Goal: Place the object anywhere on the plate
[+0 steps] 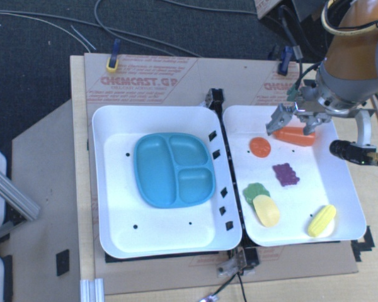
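Note:
A blue plate (174, 168) with three compartments lies in the left bin (113, 231). In the right bin (346, 187) lie an orange carrot-like piece (296, 137), a round orange slice (260, 147), a purple grape bunch (286, 173), a green piece (254, 191) beside a pale yellow one (267, 211), and a yellow corn cob (322, 221). My gripper (296, 122) hangs over the far end of the right bin, its fingers spread to either side of the carrot-like piece, just above it. Nothing is lifted.
A black divider with clips (222, 162) runs between the two bins. Blue clamps (113, 60) hold the cardboard sheet at the back. A black fixture (353, 151) sticks in at the right bin's edge. Cables lie on the floor behind.

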### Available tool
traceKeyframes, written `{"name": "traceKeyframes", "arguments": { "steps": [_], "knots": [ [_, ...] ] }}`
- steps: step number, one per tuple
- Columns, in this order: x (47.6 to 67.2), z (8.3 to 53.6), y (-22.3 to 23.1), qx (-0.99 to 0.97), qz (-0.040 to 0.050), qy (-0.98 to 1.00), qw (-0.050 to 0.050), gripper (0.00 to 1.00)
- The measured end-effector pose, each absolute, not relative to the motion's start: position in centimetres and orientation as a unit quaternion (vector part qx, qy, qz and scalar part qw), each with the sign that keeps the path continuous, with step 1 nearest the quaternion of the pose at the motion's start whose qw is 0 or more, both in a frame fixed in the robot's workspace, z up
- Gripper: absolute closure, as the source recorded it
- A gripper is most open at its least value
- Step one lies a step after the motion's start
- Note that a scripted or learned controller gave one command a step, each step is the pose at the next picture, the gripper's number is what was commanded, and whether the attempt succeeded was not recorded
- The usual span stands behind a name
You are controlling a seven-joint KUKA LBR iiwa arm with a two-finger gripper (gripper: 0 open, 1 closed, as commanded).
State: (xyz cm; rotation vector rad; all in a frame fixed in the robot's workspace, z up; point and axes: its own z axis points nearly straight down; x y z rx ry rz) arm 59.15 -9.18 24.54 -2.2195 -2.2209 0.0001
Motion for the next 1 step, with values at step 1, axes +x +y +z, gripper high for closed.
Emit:
{"name": "traceKeyframes", "arguments": {
  "steps": [1],
  "knots": [
    [59.63,20.2,-9.21,-0.707,0.0013,-0.707,0.002,0.0]
  ]
}}
